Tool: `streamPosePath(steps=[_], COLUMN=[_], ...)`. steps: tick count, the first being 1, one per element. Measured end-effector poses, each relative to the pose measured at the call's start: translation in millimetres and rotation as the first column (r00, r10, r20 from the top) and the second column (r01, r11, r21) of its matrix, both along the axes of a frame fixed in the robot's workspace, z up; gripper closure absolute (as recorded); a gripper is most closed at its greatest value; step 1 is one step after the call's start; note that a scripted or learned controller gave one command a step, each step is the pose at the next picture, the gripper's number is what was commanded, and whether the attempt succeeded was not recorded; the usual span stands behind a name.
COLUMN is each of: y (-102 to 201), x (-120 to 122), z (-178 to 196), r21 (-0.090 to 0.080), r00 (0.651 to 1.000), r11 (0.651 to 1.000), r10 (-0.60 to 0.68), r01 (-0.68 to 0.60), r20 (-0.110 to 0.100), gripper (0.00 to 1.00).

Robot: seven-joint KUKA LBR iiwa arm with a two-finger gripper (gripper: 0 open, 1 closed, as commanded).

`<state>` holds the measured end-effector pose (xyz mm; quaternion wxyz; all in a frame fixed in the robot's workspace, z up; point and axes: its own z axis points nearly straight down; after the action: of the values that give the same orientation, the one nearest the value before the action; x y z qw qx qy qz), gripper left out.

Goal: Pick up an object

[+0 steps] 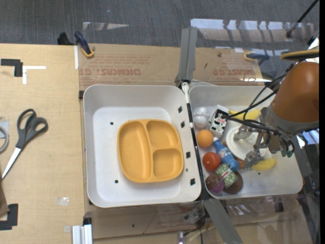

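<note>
Left bin: a yellow divided plate at frame centre.
Right bin: orange, tomato, blue bottle, white dish, banana, crowded along its left side.
Writing: cardboard print reads mirrored, unclear.
Claw: over the dish at right; grip state cannot be told.

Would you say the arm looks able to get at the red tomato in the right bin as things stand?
Probably yes: the tomato lies uncovered from above, left of the tool, though the blue bottle and orange crowd it closely.
</note>
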<state>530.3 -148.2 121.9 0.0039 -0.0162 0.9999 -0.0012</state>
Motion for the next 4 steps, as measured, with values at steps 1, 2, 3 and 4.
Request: streamPosePath(steps=[1,2,3,4], y=[25,41,31,51], x=[-25,-35,38,36], z=[-17,-25,-25,-25], r21=[-0.002,0.001,0.006,0.006], r00=[0.996,0.992,0.869,0.779], r11=[0.997,0.992,0.869,0.779], r10=[-0.081,-0.125,-0.494,-0.627], r01=[0.081,0.125,0.494,0.627], r20=[0.035,0.012,0.005,0.005], gripper=[0.0,0.0,0.0,0.0])
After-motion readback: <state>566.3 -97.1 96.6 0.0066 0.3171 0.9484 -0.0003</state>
